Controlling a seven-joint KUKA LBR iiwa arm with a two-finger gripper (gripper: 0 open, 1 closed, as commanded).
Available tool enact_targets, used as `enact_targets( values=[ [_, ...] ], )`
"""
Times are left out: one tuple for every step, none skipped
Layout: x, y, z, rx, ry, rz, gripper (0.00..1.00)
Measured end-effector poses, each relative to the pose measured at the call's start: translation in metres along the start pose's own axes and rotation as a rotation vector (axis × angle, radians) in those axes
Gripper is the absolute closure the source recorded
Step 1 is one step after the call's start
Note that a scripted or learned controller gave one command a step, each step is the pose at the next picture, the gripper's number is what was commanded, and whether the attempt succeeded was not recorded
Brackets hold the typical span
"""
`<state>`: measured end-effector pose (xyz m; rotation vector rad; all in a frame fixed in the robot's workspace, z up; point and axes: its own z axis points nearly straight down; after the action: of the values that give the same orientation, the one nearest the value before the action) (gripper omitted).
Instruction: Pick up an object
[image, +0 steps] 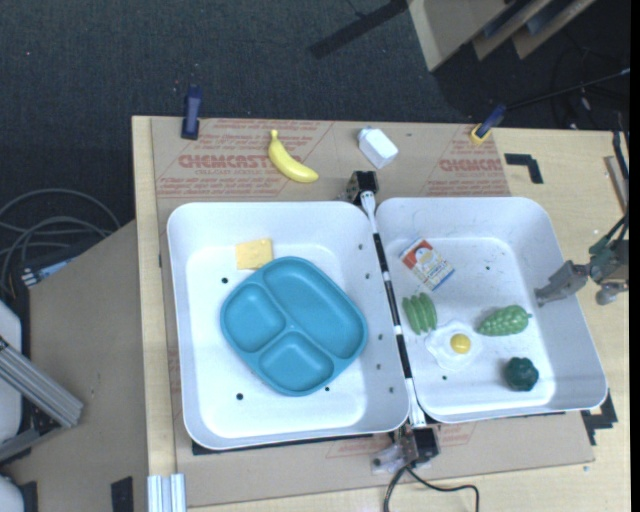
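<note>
The gripper (590, 280) sits at the right edge of the right bin (470, 212), just over its rim; whether it stands apart or together I cannot tell, and nothing is seen held in it. Nearest to it, toward the bin's middle, lies the light green knobbly vegetable (504, 320), its long axis running roughly across the bin from left to right, tilted slightly up at the right end, so one end points more or less at the gripper. Just beyond, toward the bin's near right corner, sits the dark green broccoli-like piece (520, 374). Further left is the fried egg (455, 345), then the green pea pod (420, 312), lying near the left wall with its long axis running front to back. The small carton (428, 264) lies toward the far left corner. In my judgement the knobbly vegetable is the likeliest target, a short reach leftward and down.
</note>
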<state>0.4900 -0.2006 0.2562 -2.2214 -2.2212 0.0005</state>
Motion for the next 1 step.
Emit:
enact_targets(
  values=[
    [-0.0047, 0.0644, 0.0889, 0.002, 0.001, -0.001, 0.00]
  ],
)
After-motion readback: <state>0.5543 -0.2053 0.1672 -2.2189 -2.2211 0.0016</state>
